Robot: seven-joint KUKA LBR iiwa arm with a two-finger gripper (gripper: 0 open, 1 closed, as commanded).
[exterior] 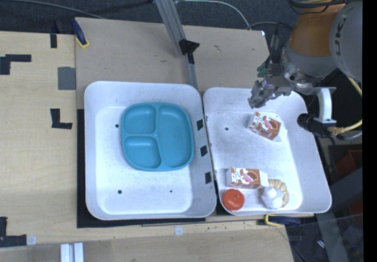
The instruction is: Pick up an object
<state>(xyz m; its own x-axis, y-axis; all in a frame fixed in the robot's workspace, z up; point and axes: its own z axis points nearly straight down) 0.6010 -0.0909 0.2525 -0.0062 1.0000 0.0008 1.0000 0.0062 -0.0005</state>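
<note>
In the right bin (235,108) lie a small red-and-white packet (265,126) near the back, a red-and-white carton (244,178) near the front, a red tomato-like ball (233,199) and a white-and-tan pastry toy (274,193). My gripper (258,98) hangs over the bin's back right part, just above and left of the small packet. Nothing shows between its fingers.
The left bin (100,155) holds a blue divided plate (157,136). A grey metal pole (168,7) slants down to the gap between the bins at the back. The arm's orange band (321,19) and cables stand at the upper right.
</note>
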